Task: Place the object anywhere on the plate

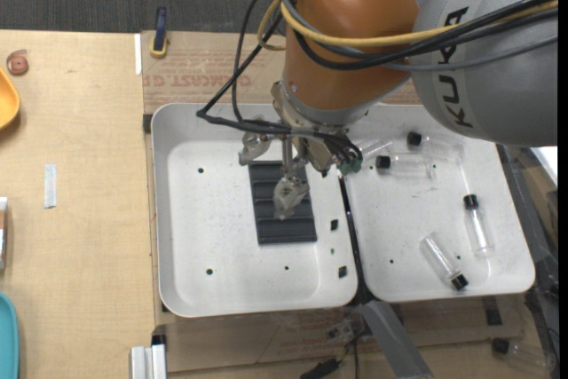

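A black ridged plate [286, 210] lies flat in the left white bin [195, 271], right of its middle. My gripper [287, 191] hangs from the orange-banded wrist straight over the plate's upper half, low and close to its surface. A pale, glassy shape shows at the gripper's tip, and I cannot tell whether it is a held object. Clear tubes with black caps lie in the right bin [390, 280]: one [399, 164] near its upper left, one [477, 226] at the right and one [441, 260] near the front.
The arm's bulky body covers the back of both bins. Cables loop over the left bin's back edge. Two small black bits [334, 225] lie near the divider. The wooden bench [80, 191] lies left, with a blue clamp [160, 29] behind.
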You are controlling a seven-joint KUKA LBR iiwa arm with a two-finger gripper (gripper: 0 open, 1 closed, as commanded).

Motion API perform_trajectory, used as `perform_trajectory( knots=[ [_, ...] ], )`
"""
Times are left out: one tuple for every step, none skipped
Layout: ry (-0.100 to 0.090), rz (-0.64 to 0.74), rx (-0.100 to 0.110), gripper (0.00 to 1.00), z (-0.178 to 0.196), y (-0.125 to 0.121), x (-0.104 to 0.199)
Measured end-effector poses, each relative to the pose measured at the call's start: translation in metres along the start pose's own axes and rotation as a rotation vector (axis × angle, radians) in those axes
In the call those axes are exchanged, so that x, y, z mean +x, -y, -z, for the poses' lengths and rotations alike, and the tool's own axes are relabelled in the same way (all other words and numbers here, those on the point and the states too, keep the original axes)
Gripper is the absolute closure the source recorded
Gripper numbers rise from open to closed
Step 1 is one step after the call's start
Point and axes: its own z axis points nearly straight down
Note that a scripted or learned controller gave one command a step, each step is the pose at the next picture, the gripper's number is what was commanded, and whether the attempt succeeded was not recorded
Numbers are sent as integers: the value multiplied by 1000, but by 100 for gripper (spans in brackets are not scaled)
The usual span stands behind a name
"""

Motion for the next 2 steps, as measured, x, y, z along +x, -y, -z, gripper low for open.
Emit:
perform_trajectory(
  knots=[
    [3, -5, -1, 100, 9, 1, -1],
    [3, -5, -1, 0, 9, 1, -1]
  ],
)
